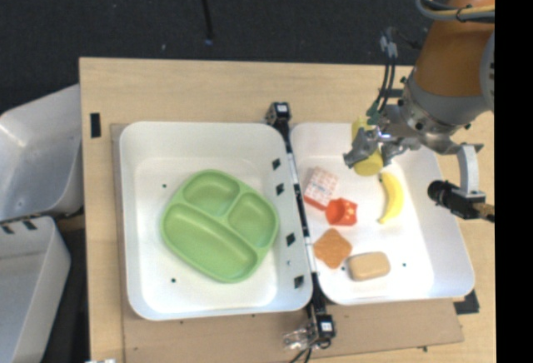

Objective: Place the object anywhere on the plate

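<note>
A green divided plate [220,224] lies in the left white bin [137,286]. My gripper [366,151] hangs over the upper part of the right bin [441,270], right on top of a small yellow object [369,165] that it partly hides. I cannot make out whether that object is held or just lying under the gripper. A banana [391,196] lies just right of and below it. The arm with its orange band [450,53] comes in from the upper right.
Also in the right bin are a pink and white cube [321,184], a small red piece [341,211], an orange-brown flat piece [332,247] and a tan roll [368,266]. A ridge with black clips [293,211] divides the two bins.
</note>
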